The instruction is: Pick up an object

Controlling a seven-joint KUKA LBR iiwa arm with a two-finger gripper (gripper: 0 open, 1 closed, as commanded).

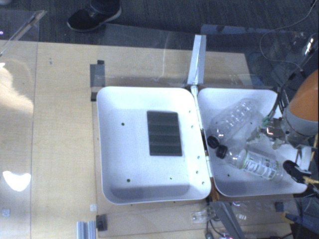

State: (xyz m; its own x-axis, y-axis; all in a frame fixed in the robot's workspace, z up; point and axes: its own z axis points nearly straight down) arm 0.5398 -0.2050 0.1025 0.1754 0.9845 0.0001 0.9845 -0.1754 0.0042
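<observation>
Two clear plastic bottles lie in the right bin (230, 183). One bottle (238, 114) points diagonally, its black cap (213, 142) toward the bin's left wall. The other bottle (254, 164) has a label and lies nearer the front, its black cap (221, 152) close to the first cap. A dark ribbed rectangular block (164, 133) lies flat in the middle of the left bin (119, 168). My gripper (269, 132) hangs over the right side of the right bin, between the two bottles' bodies, below the orange band (304, 101).
A metal divider bar (196, 66) runs back from the gap between the bins. Cables (294, 172) hang by the right bin's right edge. The wooden bench (55, 133) spreads to the left, and a person's shoe (92, 15) is on the floor behind.
</observation>
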